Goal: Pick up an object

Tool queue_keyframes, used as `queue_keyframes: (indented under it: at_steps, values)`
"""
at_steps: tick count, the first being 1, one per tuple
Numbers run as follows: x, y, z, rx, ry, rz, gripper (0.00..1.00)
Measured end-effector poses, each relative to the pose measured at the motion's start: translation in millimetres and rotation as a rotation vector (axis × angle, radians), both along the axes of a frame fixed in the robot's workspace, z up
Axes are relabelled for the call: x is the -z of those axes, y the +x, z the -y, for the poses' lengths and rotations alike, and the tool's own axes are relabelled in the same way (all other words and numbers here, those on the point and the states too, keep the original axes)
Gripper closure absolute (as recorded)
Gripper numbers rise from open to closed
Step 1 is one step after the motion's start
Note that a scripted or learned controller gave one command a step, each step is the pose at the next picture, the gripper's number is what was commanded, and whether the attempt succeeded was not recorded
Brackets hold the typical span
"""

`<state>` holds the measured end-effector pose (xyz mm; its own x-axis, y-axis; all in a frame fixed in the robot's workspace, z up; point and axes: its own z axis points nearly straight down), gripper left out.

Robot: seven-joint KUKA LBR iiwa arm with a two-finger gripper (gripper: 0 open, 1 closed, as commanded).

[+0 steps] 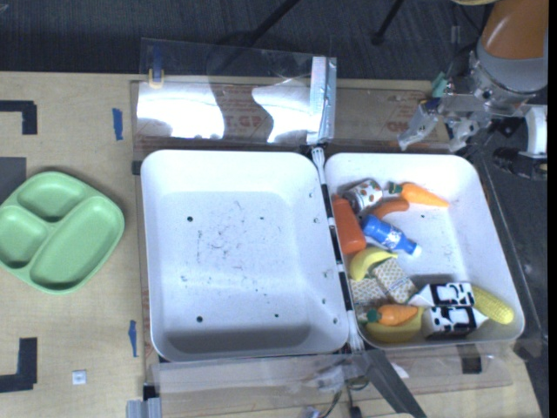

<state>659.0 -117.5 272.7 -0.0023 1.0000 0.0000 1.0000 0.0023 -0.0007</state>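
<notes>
Above the right bin's (466,177) far edge the gripper (435,124) is held, its closure indiscernible; the carrot (424,196) lies below, apart.

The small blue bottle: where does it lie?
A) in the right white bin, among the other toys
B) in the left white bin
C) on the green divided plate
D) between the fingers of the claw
A: the blue bottle lies in the right bin, beside the orange block and above the banana, while the claw is above the bin's far rim, apart from it.
</notes>
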Motion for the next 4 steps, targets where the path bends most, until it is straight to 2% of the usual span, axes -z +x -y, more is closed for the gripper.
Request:
queue_keyframes:
  at_steps: [1, 2, 3, 4]
  values:
    - [93, -17, 54, -0.203, 0.000, 0.001, 0.00]
    - [70, -15, 70, -0.438, -0.003, 0.007, 0.00]
    - [99, 9, 77, -0.642, -0.004, 0.008, 0.00]
    - [178, -1, 102, -0.779, 0.007, -0.003, 0.00]
